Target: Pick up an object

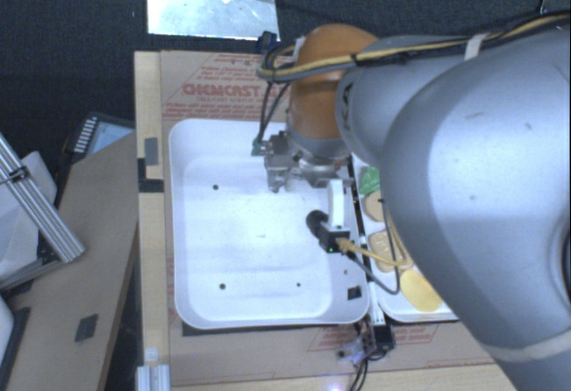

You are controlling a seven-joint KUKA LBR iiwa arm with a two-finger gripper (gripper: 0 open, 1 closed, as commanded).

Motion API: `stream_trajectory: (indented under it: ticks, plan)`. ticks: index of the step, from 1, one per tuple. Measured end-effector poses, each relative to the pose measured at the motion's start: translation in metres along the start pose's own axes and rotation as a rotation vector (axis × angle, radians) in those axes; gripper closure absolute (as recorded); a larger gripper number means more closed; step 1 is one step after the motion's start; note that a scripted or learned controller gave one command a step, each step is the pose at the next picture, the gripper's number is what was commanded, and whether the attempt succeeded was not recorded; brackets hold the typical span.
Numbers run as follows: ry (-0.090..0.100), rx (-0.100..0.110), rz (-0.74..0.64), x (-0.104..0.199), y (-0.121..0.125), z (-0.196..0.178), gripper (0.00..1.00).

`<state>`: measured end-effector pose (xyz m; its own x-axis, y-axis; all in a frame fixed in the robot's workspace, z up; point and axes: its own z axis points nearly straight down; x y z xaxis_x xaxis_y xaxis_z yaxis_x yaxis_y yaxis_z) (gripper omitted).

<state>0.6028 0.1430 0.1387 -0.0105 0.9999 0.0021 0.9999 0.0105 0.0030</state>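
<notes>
My gripper (277, 175) hangs over the far right part of the left white bin (192, 228), under the orange wrist band. Its tips are too small and dark to read. In the right bin (393, 313), mostly hidden by the arm, lie a green object (369, 178) and several pale yellow pieces, one round one (420, 290) near the front and another (384, 246) beside the divider. A small black piece (354, 293) sits in the left bin's front right corner. I see nothing between the fingers.
The big grey arm covers the right half of the view and most of the right bin. Both bins rest on a cardboard sheet (214, 87). A metal rail (40, 211) and a dark device (85, 135) lie to the left of the bench.
</notes>
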Motion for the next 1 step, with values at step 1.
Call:
stream_trajectory:
  ticks: [1]
  plan:
    - [0.001, 0.003, -0.001, 0.0856, -0.0256, 0.0044, 1.00]
